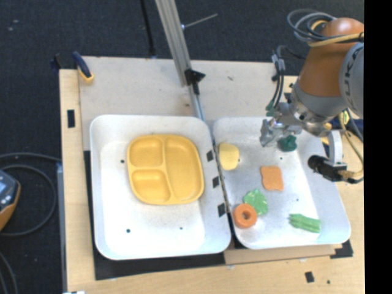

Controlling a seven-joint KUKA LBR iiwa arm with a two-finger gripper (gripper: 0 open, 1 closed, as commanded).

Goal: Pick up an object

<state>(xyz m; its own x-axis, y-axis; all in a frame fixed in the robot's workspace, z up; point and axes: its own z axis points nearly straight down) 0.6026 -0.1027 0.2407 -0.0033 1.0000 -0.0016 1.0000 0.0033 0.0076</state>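
My gripper (pixel 270 136) hangs over the far part of the right bin (pixel 324 192), under the grey wrist with its orange band. A small dark green object (pixel 287 143) lies right beside it, on its right. Whether the two touch is not visible. Further objects in this bin are a pale yellow fruit (pixel 228 156) by the left wall, a flat orange square (pixel 271 177) in the middle, a green leafy piece (pixel 256 200), an orange ring (pixel 245 216) at the front left, and a green pod (pixel 304 223) at the front right.
The left bin (pixel 107 225) holds a yellow divided plate (pixel 165 168). A slanted metal pole (pixel 177 41) rises from behind the gap between the bins. Cables and a black fitting (pixel 327 167) hang at the right bin's right wall.
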